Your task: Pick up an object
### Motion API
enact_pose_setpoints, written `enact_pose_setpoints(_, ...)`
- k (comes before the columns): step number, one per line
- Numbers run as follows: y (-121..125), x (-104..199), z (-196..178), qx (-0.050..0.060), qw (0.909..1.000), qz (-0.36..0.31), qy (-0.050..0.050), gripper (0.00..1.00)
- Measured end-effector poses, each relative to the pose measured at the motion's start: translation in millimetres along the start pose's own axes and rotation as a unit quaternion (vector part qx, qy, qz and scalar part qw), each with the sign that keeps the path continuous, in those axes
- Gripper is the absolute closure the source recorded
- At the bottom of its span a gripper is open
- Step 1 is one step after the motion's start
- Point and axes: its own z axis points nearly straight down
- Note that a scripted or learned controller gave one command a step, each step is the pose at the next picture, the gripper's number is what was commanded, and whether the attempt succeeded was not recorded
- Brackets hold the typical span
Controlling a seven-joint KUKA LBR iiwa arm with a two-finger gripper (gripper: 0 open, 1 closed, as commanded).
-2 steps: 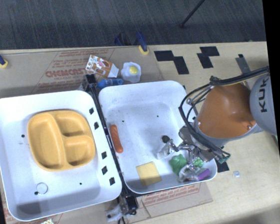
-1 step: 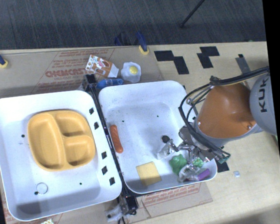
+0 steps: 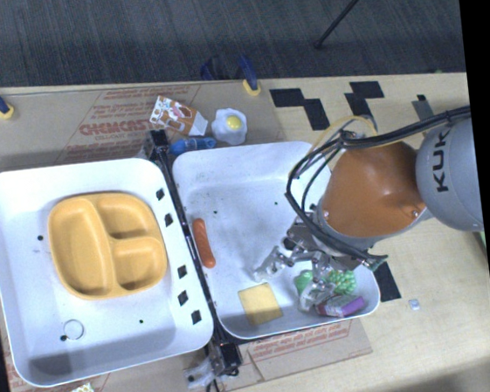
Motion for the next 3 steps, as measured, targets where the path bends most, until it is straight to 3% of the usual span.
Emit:
enact_pose_setpoints(1,0,-1,-10,0.000,1.0000,0.000,0.000,1.00)
enact_pose_setpoints(2,18,-53,-80,0.001,0.9999,0.013,0.000,1.00)
enact_pose_setpoints(3,63,-60,-100,0.000,0.9964,0.084,0.001,1.00)
